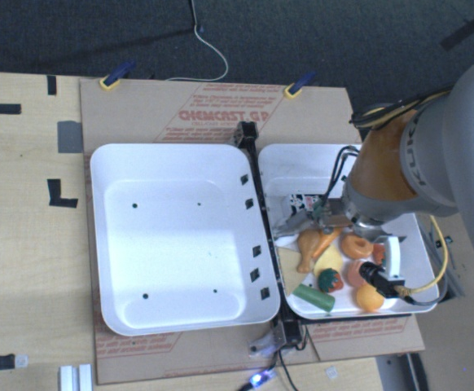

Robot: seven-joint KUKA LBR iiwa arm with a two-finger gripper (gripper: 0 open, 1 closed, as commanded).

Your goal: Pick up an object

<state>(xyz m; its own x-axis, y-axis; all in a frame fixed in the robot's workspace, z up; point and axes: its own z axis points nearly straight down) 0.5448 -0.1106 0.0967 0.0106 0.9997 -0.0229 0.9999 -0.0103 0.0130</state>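
The claw (pixel 328 218) is low in the right bin (pixel 302 165); its grip cannot be told; toy food (pixel 335 271) lies just below it.

Two shallow bins (pixel 172 235) were plain white; right bin (pixel 302 169) held an orange-tan toy chicken leg (pixel 312 244), green cylinder (pixel 314 297), orange ball (pixel 369 300).

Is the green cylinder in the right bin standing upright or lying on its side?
Lying on its side. The green cylinder shows its long side from above, stretched slantwise across the floor of the right bin, near the front wall.
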